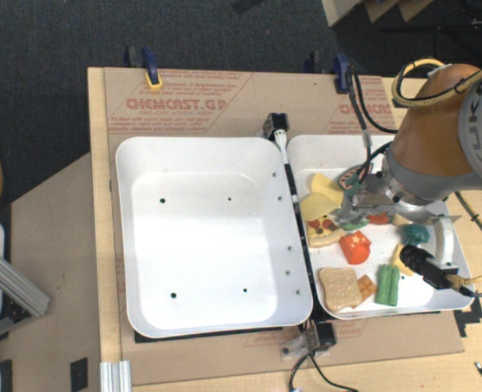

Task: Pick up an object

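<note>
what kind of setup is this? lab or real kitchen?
Most likely a robotics lab pick-test bench, not a kitchen. Two shallow white bins, the left bin and right bin, sit on a board held by blue clamps; the right bin holds toy food like a bread slice, with the arm over it.

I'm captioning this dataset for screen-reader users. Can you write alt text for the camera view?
A grey and orange robot arm reaches from the right, its gripper low over toy food in the right bin: a slice of bread, a red piece, a green piece. The left bin sits beside it.
</note>
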`<action>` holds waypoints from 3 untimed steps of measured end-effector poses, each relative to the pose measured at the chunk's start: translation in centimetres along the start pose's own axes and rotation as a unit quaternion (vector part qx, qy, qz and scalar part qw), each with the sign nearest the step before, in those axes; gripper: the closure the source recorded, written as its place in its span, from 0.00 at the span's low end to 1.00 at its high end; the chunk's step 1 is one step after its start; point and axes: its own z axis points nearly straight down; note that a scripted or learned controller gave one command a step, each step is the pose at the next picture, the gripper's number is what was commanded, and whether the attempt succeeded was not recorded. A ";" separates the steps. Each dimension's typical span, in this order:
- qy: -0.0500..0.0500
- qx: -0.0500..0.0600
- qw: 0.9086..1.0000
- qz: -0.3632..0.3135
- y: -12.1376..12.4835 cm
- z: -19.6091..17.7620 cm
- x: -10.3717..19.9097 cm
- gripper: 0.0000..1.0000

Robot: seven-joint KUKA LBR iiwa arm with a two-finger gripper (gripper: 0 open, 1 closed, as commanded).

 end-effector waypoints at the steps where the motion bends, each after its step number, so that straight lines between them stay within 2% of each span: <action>1: 0.001 0.008 1.000 0.004 -4.2 0.5 0.6 1.00; 2: 0.000 0.002 1.000 0.002 -3.8 -5.3 1.6 1.00; 3: -0.003 0.004 1.000 0.007 2.9 -1.2 -8.3 1.00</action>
